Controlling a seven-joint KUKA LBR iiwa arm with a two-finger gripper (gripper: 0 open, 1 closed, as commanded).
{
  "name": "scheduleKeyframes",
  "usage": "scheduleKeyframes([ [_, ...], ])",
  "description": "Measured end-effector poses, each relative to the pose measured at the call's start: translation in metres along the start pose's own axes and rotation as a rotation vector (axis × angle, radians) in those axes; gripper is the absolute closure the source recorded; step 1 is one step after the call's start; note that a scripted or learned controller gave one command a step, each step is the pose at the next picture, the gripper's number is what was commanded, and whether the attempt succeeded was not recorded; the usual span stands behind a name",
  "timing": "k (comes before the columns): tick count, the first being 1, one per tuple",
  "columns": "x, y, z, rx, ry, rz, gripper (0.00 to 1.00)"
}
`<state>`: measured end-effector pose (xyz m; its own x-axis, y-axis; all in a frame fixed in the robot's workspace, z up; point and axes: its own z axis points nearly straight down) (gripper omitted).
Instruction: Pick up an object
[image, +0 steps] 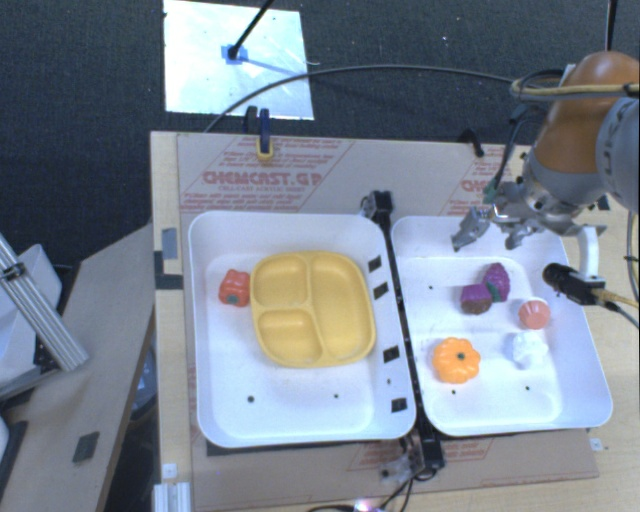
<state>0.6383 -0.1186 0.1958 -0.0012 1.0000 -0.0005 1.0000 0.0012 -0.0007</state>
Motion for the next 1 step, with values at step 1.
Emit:
scheduleKeyframes([
  [1, 0.0077, 0.004, 0.0582, 0.0, 0.001, -0.004, 0.0],
])
